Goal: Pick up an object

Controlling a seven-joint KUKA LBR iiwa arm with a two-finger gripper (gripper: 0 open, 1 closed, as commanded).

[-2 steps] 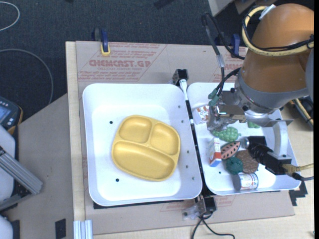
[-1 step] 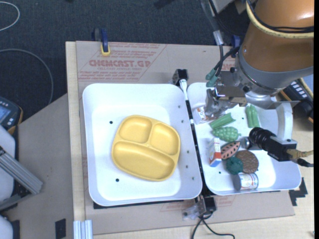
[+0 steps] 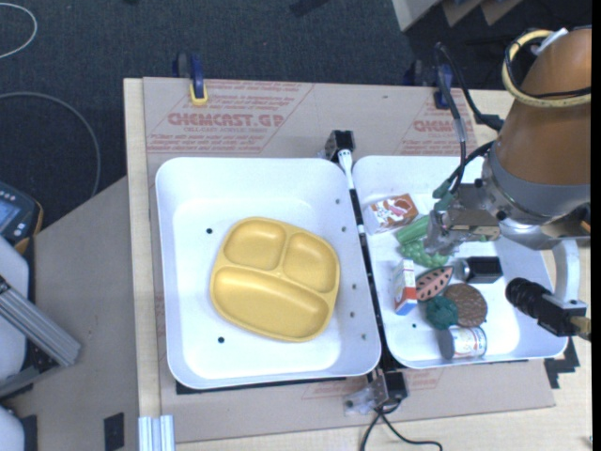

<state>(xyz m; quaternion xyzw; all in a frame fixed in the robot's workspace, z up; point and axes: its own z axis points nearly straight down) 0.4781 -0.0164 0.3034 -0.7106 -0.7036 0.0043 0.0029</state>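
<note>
Camera view looks down at a slant on the desk (image 3: 244,111), where two white bins lie side by side. We take the right bin (image 3: 531,341) as our landmark. Its neighbour, the left bin (image 3: 188,252), carries a yellow divided tray (image 3: 275,278).

Inside the right bin we see a small heap: a red-and-white packet (image 3: 392,210) toward the far side, a green toy (image 3: 413,242) near the middle, a striped fish-shaped piece (image 3: 433,281) and a brown round piece (image 3: 465,303) nearer to us, and a metal can (image 3: 465,342) at the near rim.

The pincer (image 3: 441,238) hangs over the middle of this bin, touching or just above the green toy (the metal parts there are crowded, and we cannot tell whether it is spread or closed). Nothing is clearly between its tips.

We judge the green toy is the likely target. It lies under the pincer and slightly toward the left bin; its long axis we cannot read well.
</note>
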